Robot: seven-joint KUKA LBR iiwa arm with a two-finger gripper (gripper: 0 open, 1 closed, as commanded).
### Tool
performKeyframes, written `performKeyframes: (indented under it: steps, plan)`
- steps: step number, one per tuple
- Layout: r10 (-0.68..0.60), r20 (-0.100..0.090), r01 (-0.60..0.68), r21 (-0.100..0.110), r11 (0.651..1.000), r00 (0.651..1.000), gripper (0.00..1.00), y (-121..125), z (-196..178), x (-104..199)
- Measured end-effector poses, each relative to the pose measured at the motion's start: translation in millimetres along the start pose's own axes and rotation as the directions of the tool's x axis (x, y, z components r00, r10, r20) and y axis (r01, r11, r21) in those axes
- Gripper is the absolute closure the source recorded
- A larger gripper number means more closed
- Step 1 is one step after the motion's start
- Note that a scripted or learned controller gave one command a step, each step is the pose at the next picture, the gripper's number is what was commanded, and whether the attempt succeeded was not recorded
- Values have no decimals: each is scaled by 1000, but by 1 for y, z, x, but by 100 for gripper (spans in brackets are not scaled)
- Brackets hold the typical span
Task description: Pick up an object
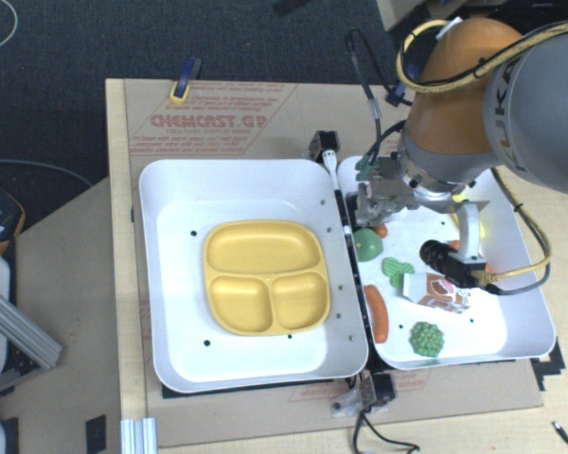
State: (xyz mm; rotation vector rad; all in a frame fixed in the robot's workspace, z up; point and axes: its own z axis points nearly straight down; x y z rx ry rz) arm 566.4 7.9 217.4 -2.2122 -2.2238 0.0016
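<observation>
The KUKA arm is reaching in from the right and hanging its hand (369, 214) over the far-left corner of the right bin (540, 322), close against the wall that is dividing the two bins. From this high angle the wrist is covering the grasping end, so whether the hand is released or clenched cannot be told, and nothing is showing as held.

The likeliest target, a green round toy (366, 245), is lying just near of the hand, beside the bin's left wall. A small orange piece (382, 230) is sitting just beside it on the far side. A knobbly green toy (398, 270), a small printed carton (438, 291), a red-orange toy sausage (377, 313) and a toy broccoli (427, 339) are lying nearer in the same bin. In the left bin (166, 253), a yellow divided plate (265, 277) is resting alone; both bins are standing on the cardboard-covered surface (218, 121).

The step looks like the approach before a grasp. To do it well, the arm would be centring over the green round toy, not the orange piece, and keeping clear of the bin wall, which is leaving little room on the left. A round toy is likely to roll or squirt out, so a slow, straight descent and a squeeze across its widest part would serve best.
</observation>
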Motion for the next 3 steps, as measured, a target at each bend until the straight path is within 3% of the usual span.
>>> performKeyframes:
  steps: [1,2,3]
  plan:
    - [3,1,-3,1,1000,1000,100,-24,-2,16]
    - [4,2,-4,-5,1000,1000,100,-15,2,17]
    - [6,3,-6,-8,1000,1000,100,-14,-18,11]
